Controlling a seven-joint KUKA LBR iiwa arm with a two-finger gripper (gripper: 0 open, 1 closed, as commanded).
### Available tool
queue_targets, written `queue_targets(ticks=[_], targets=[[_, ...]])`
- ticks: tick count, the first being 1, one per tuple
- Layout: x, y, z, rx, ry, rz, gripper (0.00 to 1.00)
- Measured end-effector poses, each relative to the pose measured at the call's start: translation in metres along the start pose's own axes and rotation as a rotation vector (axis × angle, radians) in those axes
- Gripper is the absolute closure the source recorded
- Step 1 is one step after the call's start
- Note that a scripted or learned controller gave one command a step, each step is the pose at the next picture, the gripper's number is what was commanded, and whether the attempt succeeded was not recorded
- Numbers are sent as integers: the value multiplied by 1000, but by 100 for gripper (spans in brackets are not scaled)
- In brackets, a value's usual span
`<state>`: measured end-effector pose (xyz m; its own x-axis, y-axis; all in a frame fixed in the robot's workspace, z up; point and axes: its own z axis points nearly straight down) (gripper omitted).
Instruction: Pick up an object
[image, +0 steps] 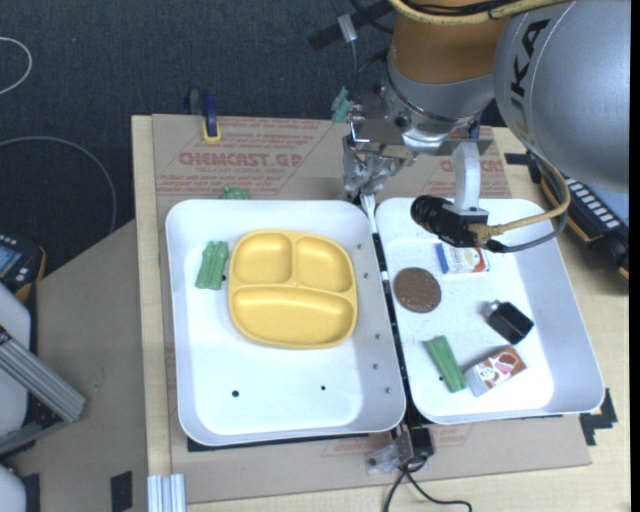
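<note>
The claw (363, 185), a cluster of bare metal parts under the grey wrist, hangs over the far end of the seam where the two bins meet. From this slant its tip is a tangle of shiny edges, so I cannot tell how far open it is or whether it grips anything.

Nearest it, in the right bin (560, 300), a small flat box (463, 260) printed white, red and blue lies close to the far rim. Just nearer and to the left sits a flat round brown disc (417, 289) with a dull surface. Further right is a matte black block (510, 322) lying askew. At the near end lie a green stick (444, 362) and, just beside it on the right, a glossy packet (496, 368), brown and white.

The left bin (200, 380), smooth white plastic with rounded corners, holds a yellow plate (292, 288) moulded into three wells. A ribbed green piece (211, 265), perhaps a toy vegetable, lies just left of the plate.

Both bins rest on brown cardboard (260, 150) with red lettering.
</note>
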<state>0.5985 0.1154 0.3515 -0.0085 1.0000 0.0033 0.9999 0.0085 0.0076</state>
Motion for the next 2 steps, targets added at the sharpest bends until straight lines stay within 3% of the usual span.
queue_targets(ticks=[2], targets=[[113,7,-112,0,0,3,100]])
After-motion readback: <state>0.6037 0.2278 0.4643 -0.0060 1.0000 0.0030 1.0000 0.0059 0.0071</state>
